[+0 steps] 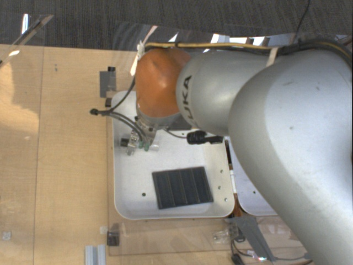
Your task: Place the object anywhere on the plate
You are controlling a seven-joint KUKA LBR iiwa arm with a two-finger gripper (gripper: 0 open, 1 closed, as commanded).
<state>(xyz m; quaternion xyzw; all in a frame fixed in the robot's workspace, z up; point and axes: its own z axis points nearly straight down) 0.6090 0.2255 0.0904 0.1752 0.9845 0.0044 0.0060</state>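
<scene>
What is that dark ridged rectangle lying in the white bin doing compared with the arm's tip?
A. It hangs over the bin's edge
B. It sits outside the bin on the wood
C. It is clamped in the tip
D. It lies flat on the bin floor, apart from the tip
D: the dark ridged rectangle lies flat on the floor of the left bin, nearer the camera than the end effector, with bare white floor between them.

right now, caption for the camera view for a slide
KUKA arm reaches over the left white bin, gripper above a dark ridged plate.

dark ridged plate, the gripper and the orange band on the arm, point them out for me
dark ridged plate point(182, 187), camera view, on its ribbed top face
gripper point(138, 143), camera view, at the fingertip end below the wrist
orange band point(157, 84), camera view, on its rounded upper surface
</scene>
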